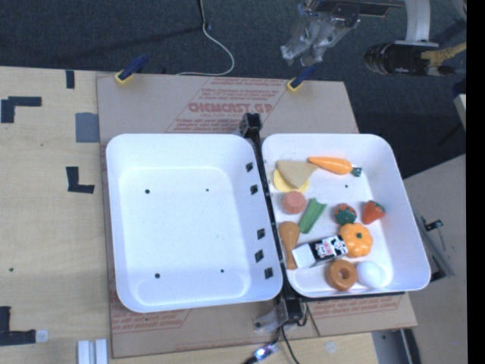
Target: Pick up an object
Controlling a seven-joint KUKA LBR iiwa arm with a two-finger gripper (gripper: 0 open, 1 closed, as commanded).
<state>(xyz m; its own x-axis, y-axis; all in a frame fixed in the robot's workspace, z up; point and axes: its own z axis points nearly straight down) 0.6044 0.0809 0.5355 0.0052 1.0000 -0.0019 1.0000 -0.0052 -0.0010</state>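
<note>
Nearest the camera, at five o'clock, the right bin (394, 169) is holding the toy food, crowded: a doughnut (342, 274) touching a white egg (370, 273), a carrot (330, 164) lying more clear at its far side. The carrot is looking the better target, approached squarely. The worktop (45, 203) is lying flat. Farthest, at one o'clock, the claw (307, 45) is hanging above dark floor (91, 17), carrying nothing; its spread I cannot tell.
</note>
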